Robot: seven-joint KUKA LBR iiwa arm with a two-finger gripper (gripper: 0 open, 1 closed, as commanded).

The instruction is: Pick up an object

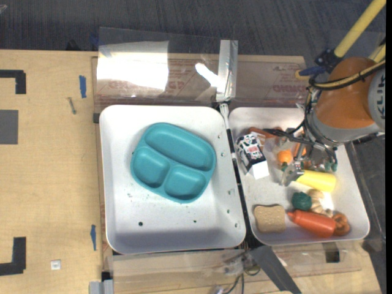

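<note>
Your gripper (pixel 301 166) sits low in the right bin (pixel 355 182), finger state unreadable; yellow piece (pixel 316 180) lies just beside it, long axis roughly across the bin.

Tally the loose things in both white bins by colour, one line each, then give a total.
Teal: 1, the divided plastic plate in the left bin.
Yellow: 1, the rounded block.
Tan: 1, the bread-like sponge piece.
Orange-red: 1, the long carrot-like toy.
Dark green: 1, the small lump.
Black and white: 1, the printed packet.
Total: 6 that can be told apart.
</note>
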